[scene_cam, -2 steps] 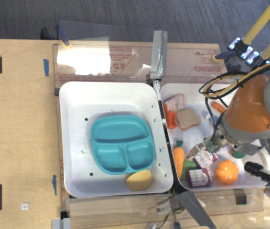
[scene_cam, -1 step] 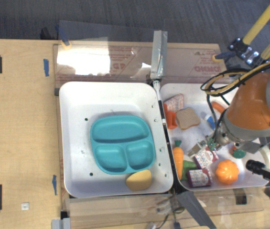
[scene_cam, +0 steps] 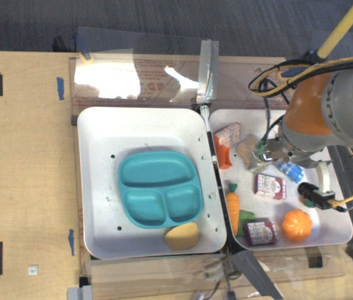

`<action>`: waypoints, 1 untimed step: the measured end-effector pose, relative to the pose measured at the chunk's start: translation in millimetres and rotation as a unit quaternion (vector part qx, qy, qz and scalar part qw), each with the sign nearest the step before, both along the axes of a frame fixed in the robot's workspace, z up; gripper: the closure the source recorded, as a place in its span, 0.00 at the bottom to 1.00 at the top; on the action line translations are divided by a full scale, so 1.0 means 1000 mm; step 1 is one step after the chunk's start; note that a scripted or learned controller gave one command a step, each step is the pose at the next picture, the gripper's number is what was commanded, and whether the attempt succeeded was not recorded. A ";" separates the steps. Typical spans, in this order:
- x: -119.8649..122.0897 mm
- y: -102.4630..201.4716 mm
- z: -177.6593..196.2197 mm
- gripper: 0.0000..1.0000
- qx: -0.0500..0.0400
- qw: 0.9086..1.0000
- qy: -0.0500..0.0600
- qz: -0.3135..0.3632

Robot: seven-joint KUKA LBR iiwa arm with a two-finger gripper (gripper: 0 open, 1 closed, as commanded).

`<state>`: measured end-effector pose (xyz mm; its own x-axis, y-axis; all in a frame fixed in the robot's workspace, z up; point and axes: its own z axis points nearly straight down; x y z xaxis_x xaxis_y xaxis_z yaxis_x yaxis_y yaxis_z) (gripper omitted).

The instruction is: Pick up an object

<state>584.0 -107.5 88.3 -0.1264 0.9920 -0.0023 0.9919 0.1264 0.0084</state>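
My gripper [scene_cam: 264,154] hangs low over the middle of the right bin [scene_cam: 342,230], with the grey arm and its orange band coming in from the right. It is right beside a tan piece [scene_cam: 247,147] and just above a pink-and-white pouch [scene_cam: 270,186]. A small blue bottle [scene_cam: 290,170] lies just to the gripper's right. Nothing is seen held. Also in this bin are a pink box [scene_cam: 228,133], a red-orange item [scene_cam: 222,156], a carrot [scene_cam: 233,209] with a green piece [scene_cam: 246,216], a dark red can [scene_cam: 260,232] and an orange [scene_cam: 297,225].
The left bin [scene_cam: 95,167] holds a teal divided tray [scene_cam: 159,187] and a yellow lump [scene_cam: 182,235] at its front. A raised divider [scene_cam: 215,167] runs between the bins. A clear sheet [scene_cam: 139,77] lies behind them, and the wooden bench [scene_cam: 20,167] extends to the left.
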 end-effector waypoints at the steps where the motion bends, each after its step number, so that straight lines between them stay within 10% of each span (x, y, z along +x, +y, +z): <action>1: -0.001 0.000 -0.001 0.00 0.000 1.000 0.001 0.000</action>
<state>583.2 -107.2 87.3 -0.1266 0.9920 -0.0019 0.9919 0.1266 0.0063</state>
